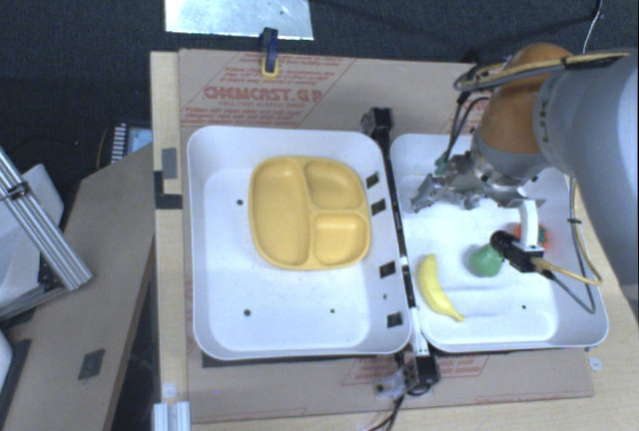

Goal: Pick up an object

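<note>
Pick not done yet. Gripper [451,188] is hovering in the right bin [574,324], finger state unreadable from here. Banana [437,288] and green ball [486,260] are lying near the front, untouched, probably.

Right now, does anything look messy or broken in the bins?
Nothing looks spilled or broken. The yellow divided plate lies flat in the left bin. In the right bin, the banana and a green object lie apart.
</note>
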`<state>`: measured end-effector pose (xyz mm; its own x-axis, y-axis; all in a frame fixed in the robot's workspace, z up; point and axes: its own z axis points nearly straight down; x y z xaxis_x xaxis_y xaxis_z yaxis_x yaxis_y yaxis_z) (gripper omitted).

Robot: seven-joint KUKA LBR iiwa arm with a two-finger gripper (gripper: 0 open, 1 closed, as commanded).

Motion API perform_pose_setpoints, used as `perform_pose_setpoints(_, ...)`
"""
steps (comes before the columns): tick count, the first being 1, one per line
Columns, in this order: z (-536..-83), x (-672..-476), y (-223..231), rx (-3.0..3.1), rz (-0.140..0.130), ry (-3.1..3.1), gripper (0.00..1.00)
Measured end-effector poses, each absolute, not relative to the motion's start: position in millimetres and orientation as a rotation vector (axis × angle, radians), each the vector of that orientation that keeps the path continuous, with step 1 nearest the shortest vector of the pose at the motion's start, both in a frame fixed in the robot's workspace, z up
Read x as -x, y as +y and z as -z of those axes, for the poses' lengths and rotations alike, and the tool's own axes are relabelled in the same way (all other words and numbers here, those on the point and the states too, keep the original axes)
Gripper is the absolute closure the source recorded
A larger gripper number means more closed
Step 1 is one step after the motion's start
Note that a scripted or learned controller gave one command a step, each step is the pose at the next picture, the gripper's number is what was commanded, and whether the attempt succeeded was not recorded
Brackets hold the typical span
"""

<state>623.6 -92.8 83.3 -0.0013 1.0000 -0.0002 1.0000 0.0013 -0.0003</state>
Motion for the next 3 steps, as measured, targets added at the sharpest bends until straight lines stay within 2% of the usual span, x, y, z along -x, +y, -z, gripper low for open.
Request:
perform_pose_setpoints(1,-96,-624.7,-93,2.223,0.003,-2.224,1.00)
perform_pose_setpoints(3,-214,-625.3,-93,2.221,0.007,-2.231,1.00)
